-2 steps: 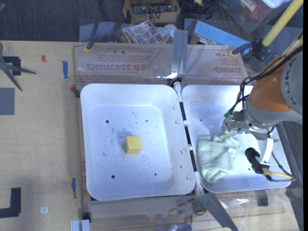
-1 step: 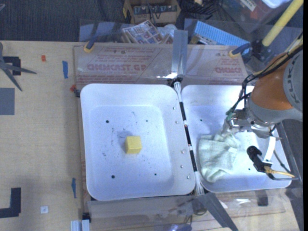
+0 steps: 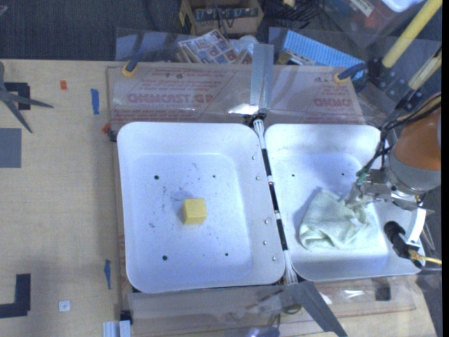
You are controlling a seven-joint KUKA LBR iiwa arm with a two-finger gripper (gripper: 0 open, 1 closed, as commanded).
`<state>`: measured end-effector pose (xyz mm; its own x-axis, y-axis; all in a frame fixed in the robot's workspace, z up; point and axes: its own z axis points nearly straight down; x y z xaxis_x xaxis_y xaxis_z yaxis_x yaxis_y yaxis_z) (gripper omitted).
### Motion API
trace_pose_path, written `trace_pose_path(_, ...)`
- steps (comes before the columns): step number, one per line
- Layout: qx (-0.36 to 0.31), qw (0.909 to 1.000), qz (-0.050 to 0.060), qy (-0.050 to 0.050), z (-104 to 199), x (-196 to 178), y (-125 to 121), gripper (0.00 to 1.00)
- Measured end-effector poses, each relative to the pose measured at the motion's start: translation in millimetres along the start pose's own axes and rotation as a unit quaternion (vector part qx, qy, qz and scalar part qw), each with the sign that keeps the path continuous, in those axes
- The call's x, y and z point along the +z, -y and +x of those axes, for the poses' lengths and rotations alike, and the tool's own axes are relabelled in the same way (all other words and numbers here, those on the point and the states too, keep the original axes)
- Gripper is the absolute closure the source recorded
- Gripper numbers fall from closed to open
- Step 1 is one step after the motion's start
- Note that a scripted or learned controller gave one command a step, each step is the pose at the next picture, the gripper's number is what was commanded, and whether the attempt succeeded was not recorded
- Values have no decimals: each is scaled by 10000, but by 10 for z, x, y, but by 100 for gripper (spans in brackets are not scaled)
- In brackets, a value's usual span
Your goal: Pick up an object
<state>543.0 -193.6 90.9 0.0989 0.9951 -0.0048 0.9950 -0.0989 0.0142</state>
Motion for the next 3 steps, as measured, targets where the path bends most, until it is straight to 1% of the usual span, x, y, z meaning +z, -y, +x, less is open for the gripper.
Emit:
trace_pose_path(2, 14, 10000, -34, 16, -22, -205, -15, 100)
trace_pose_path(3, 1802, 9836, 74, -13, 405, -39, 131, 100)
